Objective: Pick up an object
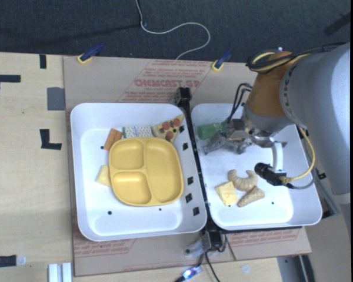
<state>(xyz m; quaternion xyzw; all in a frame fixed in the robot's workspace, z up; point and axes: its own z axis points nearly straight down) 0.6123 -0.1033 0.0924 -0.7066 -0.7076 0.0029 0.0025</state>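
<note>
At the far left, black tape marks point(6, 84) are seen on the bare wooden table point(23, 175). A brown cardboard sheet point(159, 81) with red lettering is laid under both bins and is held at its far edge by two blue and yellow clamps point(91, 53), one towards each corner.

The left white bin point(88, 216) is occupied mainly by a yellow divided plate point(146, 171) with three compartments, set near its middle. An orange-brown stick-shaped piece point(112, 138) is tucked beside the plate's far left edge, and a pale yellow wedge point(103, 174) is partly covered by the plate's left side. Along the far rim of the plate, a patterned green and white item point(136, 131) and a pizza-slice toy point(169, 127) are placed, the latter close to the wall shared by the bins.

In the right white bin point(294, 216), a green object point(209, 130) is found in the far left corner. Just beside it the pincer point(219, 142) is lowered to the bin floor; whether its parts are apart or together cannot be told, and nothing is seen held between them. Nearer the camera, three pieces are grouped together: a yellow cheese-like block point(227, 193), a tan croissant-shaped piece point(245, 180) touching it, and a tan cone-shaped piece point(251, 197) just beside both.

The grey arm point(323, 116) with its orange band point(265, 96) is extended from the right over the bin's far side, with black and yellow cables looped around it.
</note>
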